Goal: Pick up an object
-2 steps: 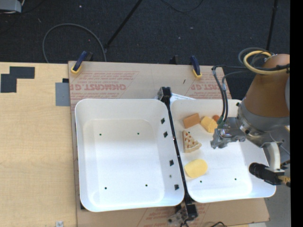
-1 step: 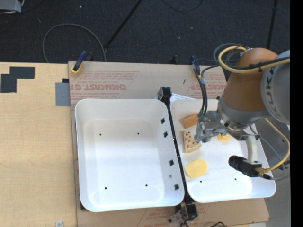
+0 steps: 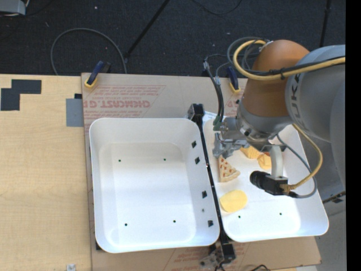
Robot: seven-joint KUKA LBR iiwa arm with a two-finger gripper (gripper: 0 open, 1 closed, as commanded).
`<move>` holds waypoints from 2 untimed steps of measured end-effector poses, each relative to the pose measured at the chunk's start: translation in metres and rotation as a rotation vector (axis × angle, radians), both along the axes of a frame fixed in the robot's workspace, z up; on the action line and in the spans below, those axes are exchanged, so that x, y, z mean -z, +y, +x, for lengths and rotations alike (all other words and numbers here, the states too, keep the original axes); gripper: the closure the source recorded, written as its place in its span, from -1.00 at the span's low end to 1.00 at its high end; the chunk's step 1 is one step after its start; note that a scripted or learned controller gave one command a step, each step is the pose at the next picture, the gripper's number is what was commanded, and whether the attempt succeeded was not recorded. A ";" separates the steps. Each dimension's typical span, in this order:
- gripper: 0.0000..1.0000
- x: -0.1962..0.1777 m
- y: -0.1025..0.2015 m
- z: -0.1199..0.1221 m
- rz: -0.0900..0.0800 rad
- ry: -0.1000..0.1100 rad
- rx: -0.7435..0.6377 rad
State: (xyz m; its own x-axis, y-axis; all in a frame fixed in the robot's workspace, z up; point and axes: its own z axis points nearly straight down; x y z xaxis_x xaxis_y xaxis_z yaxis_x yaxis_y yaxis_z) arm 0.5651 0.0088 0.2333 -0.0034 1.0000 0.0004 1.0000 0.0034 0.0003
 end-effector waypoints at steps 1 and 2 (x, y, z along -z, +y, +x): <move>1.00 0.012 0.042 0.029 0.000 0.002 0.001; 1.00 0.019 0.091 0.051 -0.001 0.001 0.001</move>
